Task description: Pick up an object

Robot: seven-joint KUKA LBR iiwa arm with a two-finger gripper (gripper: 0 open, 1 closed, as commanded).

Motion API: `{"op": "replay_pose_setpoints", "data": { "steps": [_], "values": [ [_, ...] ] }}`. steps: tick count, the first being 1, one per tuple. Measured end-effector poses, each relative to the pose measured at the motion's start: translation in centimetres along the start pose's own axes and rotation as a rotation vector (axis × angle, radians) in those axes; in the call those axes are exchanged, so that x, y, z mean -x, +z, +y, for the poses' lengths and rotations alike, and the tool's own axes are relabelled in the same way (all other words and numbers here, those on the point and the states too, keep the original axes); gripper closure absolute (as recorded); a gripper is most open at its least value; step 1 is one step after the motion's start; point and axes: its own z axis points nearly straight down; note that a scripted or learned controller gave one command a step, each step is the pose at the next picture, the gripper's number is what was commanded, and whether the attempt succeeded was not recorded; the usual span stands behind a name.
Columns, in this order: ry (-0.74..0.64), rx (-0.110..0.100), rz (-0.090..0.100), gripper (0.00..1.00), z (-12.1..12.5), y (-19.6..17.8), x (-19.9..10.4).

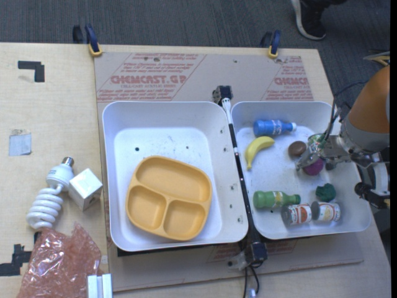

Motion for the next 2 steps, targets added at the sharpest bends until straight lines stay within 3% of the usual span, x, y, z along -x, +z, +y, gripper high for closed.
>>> {"op": "replay_pose_setpoints", "data": {
  "steps": [1, 2],
  "values": [
    [0.003, 0.003, -0.006, 1.0, 0.1, -1.1, 0.3],
    [0.002, 0.003, -0.005, 1.0, -1.7, -7.9, -2.8]
  ]
}}
